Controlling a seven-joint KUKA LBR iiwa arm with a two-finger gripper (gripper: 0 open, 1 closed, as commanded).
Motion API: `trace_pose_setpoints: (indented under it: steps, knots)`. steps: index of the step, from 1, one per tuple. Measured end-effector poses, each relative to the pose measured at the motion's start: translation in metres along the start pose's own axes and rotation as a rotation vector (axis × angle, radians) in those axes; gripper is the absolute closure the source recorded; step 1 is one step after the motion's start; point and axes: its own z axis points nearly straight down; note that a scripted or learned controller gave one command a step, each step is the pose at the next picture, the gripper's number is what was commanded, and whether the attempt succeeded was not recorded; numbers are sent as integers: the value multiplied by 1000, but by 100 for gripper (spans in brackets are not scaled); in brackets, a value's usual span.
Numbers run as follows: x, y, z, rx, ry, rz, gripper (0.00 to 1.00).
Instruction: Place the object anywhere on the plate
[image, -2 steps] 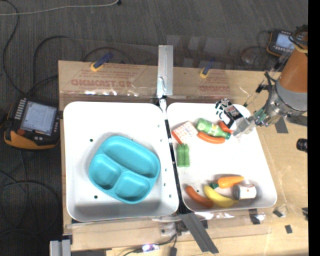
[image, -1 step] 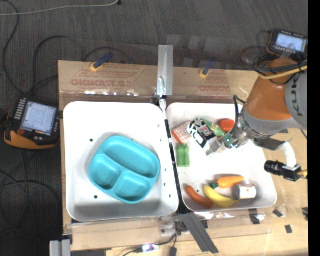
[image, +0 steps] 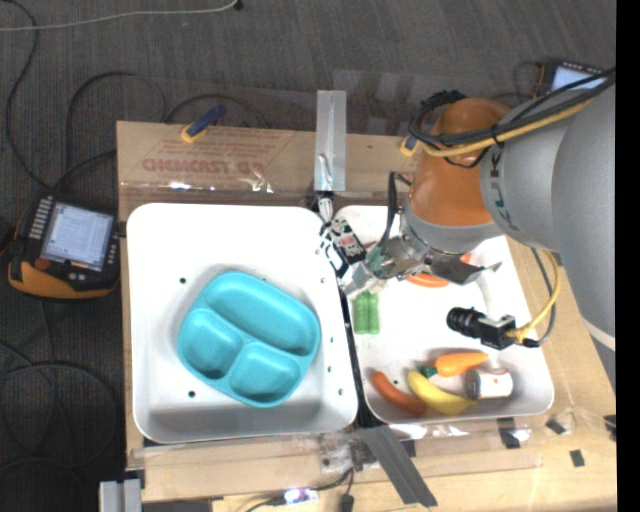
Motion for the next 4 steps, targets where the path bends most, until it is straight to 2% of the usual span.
trace_pose_setpoints:
  steps: [1,2,3,4]
  knots:
    - [46,-2,1,3,-2,-18,100]
    - [113,-12,-26,4,-2,-89,100]
    - [113,-12,-26,3,-1,-89,0]
    - [113,7,-5,3,-6,-107,0]
